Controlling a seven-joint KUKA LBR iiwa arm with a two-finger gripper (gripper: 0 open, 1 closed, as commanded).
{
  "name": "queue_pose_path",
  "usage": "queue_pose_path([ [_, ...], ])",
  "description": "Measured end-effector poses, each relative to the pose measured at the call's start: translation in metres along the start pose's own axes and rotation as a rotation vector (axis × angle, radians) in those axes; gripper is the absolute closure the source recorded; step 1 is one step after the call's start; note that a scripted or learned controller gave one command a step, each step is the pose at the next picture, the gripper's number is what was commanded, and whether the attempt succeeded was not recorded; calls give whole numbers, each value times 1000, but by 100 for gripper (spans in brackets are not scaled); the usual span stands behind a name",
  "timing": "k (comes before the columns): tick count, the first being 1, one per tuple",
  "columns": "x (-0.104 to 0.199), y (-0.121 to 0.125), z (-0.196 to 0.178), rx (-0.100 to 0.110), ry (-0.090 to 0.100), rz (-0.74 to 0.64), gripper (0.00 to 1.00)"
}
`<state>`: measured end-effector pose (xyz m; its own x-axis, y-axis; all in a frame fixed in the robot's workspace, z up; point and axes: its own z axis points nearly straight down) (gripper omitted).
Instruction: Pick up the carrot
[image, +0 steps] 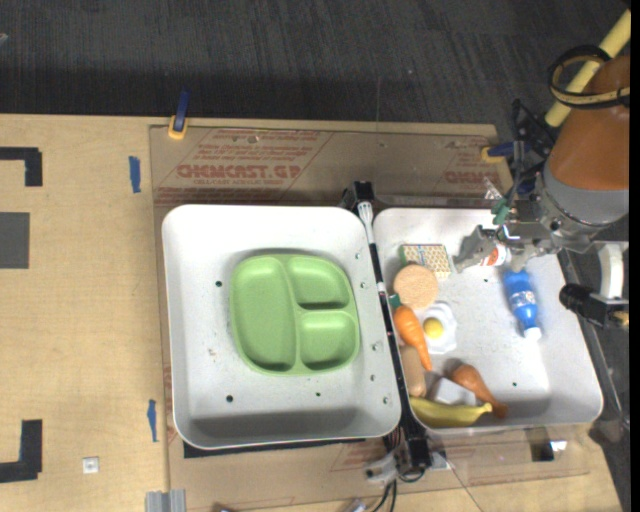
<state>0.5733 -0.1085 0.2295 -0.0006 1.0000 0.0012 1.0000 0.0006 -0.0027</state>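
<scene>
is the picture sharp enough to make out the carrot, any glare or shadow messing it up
Camera view: evenly lit and a little soft; the carrot reads clearly as an orange shape against the right bin, with no glare on it; the white bins are bright but not blown out; the gripper looks blurred, so its fingers are hard to read; the floor at the top is dark.

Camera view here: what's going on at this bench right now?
A grey-and-orange arm reaches in from the right, its pincer hovering over the back of the right bin, near a blue bottle. The carrot lies untouched by that bin's left wall, among a fried egg, a banana and other toy food. The left bin holds a green divided plate.
</scene>
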Motion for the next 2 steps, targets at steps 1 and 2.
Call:
queue_pose_path([
  [1,13,-22,133,-12,-6,-151,0],
  [2,2,-89,140,-18,-4,42,0],
])
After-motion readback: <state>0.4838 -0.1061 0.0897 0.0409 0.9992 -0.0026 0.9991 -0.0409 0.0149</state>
